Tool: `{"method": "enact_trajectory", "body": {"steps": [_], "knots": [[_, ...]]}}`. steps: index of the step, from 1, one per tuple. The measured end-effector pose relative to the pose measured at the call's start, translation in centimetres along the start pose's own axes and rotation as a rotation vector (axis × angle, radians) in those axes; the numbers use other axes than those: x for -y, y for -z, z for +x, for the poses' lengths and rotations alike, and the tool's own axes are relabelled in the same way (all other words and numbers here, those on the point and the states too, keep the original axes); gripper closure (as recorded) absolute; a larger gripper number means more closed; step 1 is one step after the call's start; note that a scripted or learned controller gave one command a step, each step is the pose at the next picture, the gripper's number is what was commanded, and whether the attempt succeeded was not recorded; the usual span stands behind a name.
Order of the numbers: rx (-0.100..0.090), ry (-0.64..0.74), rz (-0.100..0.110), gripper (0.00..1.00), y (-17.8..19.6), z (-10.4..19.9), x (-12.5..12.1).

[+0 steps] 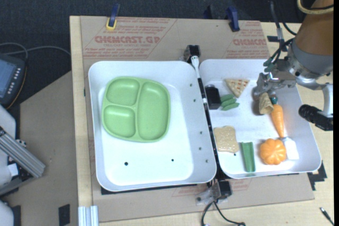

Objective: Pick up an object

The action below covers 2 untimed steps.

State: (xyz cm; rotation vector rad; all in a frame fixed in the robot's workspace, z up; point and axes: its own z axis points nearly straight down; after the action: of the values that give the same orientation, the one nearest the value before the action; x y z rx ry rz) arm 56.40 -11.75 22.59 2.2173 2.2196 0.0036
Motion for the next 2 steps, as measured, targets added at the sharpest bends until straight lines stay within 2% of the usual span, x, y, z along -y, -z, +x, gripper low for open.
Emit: {"method": "enact_trajectory", "body": {"steps": [1,2], "knots": [[-0.002,0.005,0.001,1.0,0.5,4.7,-0.7],[-0.003,0.006,0.001,1.0,0.9,10.9,-0.9]]}}
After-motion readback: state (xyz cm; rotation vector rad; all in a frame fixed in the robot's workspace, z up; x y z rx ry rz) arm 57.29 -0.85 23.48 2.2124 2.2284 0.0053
